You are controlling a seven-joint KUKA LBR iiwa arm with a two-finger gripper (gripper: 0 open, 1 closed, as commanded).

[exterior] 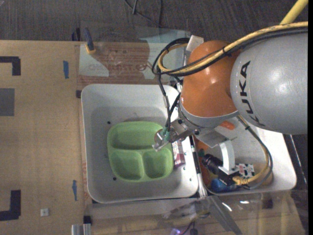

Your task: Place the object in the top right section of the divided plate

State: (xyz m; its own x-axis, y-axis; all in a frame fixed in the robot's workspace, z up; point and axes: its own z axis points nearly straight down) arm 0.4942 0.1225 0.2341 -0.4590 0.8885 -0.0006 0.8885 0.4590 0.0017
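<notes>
Jaws: it is not possible to tell how far they are standing open, or whether anything is lying between them.
Gripper [163,138]: one, hanging over the right edge of the plate.
Divided plate [139,151]: one, green, with three sections, lying in the left bin [93,131].
Object: one dark reddish packet [177,153] is leaning just beside the plate's right rim.
Bins: two, white, sitting side by side; the right bin [288,173] is holding several small things.
Arm [244,87]: one, grey and orange, reaching in from the right.

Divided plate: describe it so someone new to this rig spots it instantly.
Start at the left white bin of the two on the bench. The divided plate lies on its floor, under the gripper. It is bright green with three recessed sections, the only green item among white walls.
</notes>
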